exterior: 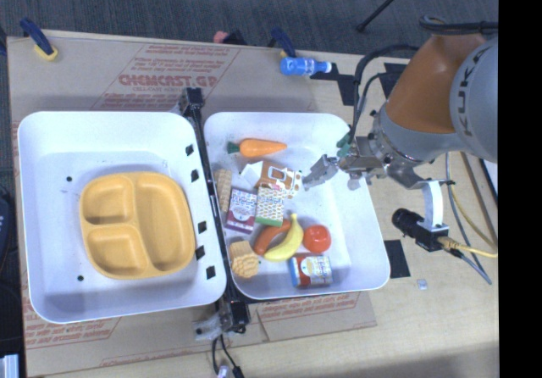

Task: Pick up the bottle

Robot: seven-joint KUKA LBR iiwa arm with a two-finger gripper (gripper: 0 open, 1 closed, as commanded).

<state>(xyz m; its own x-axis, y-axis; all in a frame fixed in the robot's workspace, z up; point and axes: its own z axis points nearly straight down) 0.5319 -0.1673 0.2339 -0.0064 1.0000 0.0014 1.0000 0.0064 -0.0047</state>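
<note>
A small red bottle with a white label (pixel 312 269) lies on its side near the front edge of the right bin (pixel 366 232). My gripper (pixel 336 175) hangs over the bin's right middle, behind and to the right of the bottle and well apart from it. Its fingers (pixel 320 171) stand open with nothing between them. A small blue bottle-like thing with a white cap (pixel 298 67) lies on the bench behind the right bin, outside it.
The right bin also holds a carrot (pixel 262 147), small boxes (pixel 257 202), a banana (pixel 288 242), a tomato (pixel 317 238), a sausage (pixel 265 238) and a waffle (pixel 244 265). A yellow divided plate (pixel 135 222) sits in the left bin (pixel 42 139). Cables (pixel 461 215) trail on the right.
</note>
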